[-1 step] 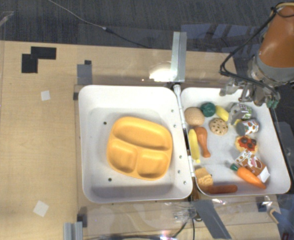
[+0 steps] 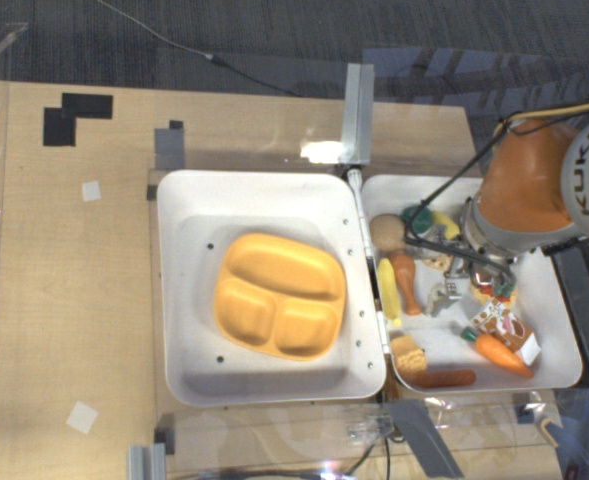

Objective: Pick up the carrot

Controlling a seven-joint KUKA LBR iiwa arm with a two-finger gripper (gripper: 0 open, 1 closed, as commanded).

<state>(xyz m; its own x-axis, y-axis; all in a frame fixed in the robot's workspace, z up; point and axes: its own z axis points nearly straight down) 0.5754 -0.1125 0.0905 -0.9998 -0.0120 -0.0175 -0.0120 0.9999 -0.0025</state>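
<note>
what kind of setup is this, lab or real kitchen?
Likely a robot lab pick-and-place bench: two white bins on a wooden benchtop, toy food like a carrot, and a robot arm reaching in.

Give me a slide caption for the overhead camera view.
KUKA arm's gripper hovers over the right bin of toy food, the carrot lying near its front; yellow tray in left bin.

carrot [image 2: 501, 353] open from above, small packet [image 2: 501, 321] touching it, bin wall [image 2: 572, 353] close beside
</note>
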